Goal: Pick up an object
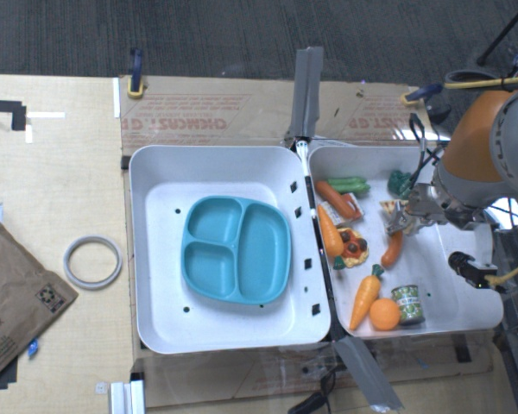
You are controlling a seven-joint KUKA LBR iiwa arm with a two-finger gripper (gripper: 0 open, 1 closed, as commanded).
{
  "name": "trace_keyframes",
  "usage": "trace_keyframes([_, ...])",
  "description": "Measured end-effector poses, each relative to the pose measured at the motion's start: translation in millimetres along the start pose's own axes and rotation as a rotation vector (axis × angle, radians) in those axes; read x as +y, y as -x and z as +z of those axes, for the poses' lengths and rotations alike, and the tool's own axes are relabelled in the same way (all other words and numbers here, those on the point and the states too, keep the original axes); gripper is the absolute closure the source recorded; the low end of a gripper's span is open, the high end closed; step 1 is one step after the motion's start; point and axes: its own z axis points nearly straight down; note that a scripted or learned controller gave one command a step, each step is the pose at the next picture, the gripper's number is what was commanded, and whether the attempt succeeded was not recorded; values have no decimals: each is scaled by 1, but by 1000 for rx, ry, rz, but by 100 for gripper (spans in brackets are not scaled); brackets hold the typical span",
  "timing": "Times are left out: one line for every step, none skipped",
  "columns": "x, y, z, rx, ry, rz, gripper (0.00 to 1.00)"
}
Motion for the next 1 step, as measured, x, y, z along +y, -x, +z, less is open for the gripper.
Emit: trace_keyframes([47,-72,-95,2,4,-38,100])
